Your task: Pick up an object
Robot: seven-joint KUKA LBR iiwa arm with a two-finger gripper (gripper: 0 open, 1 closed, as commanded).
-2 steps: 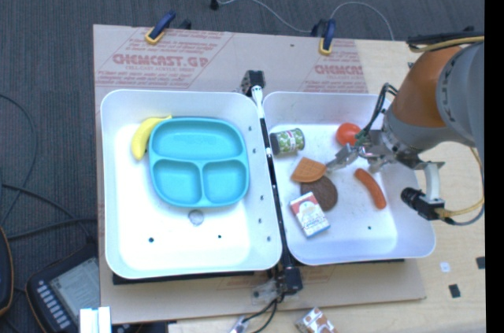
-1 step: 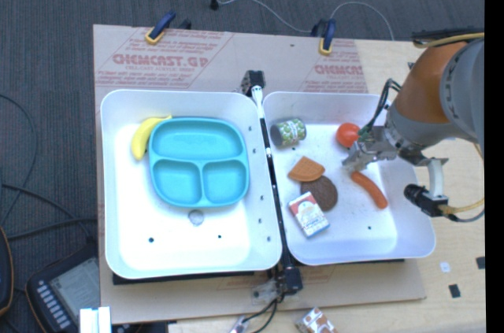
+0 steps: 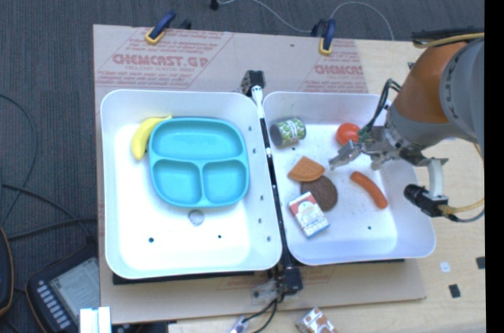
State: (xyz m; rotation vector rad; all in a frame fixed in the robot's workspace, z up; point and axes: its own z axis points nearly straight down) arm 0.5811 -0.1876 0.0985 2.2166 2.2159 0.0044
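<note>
Now the tool (image 3: 352, 153) hangs low in the right bin (image 3: 409, 241), fingers spread and holding nothing, just left of the red tomato (image 3: 347, 133) and above the sausage (image 3: 368, 189), seemingly placed to choose between them.

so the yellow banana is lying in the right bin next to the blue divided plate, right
Not quite. In the camera view the yellow banana lies in the left shallow white bin, not the right one. The rest holds: it sits beside the blue divided plastic plate, at that plate's upper left edge.
</note>
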